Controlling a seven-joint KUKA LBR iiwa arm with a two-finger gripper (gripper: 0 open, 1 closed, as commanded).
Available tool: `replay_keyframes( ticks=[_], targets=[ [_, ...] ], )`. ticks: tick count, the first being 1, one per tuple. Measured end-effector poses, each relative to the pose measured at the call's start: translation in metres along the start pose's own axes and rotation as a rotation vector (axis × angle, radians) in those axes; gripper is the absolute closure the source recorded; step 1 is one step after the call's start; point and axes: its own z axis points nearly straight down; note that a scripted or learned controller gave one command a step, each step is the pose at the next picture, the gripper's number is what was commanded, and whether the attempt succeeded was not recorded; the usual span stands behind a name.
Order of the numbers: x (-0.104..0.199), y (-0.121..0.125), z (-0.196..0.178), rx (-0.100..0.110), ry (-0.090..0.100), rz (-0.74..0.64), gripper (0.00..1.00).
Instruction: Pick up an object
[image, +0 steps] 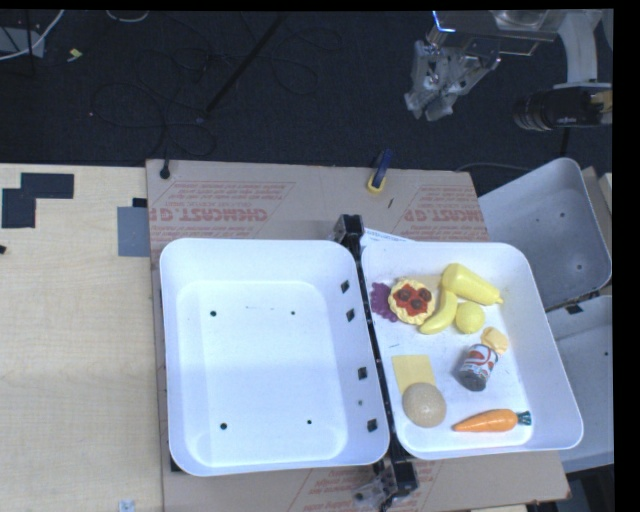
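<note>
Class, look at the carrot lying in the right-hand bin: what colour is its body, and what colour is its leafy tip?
Orange carrot, green tip, seen in the camera view.

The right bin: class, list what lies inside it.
Inside the right bin lie a small pizza, banana, yellow pepper, lemon, can, cheese slice, round bun and carrot. Something purple is half covered by the pizza.

Bright, even light; perhaps slightly soft
</note>
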Motion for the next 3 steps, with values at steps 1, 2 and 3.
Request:
replay_keyframes(
  ticks=[1, 2, 3],
  targets=[
    [0.091, -0.02, 0.148, 0.031, -0.002, -0.006, 1.0],
    [0.082, 0.0, 0.084, 0.009, -0.001, -0.002, 1.0],
    [0.081, 0.0, 0.002, 0.006, 0.0, -0.003, 1.0]
  ],
)
